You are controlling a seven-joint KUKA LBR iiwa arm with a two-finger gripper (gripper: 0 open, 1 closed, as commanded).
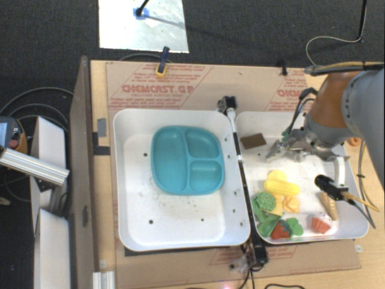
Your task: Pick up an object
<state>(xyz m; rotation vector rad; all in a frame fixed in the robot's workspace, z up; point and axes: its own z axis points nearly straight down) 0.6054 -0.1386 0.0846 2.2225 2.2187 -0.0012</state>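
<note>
My gripper (287,155) hangs low over the back of the right bin (301,120), its fingers spread open with bare bin floor between them. A flat brown block (252,141) lies just to its left, apart from the fingers. Nearer the front of that bin lie a yellow corn-like toy (281,185), a green leafy toy (264,202), an orange slice (290,205), a red piece (278,229) beside a small green piece (294,226), a tan cone (328,206) and a red-and-white piece (321,224).
The left bin (135,179) holds a teal divided plate (186,160). A ridge between the bins (238,161) separates them. The grey arm with its orange band (328,101) reaches in from the right over the bin's back right corner.
</note>
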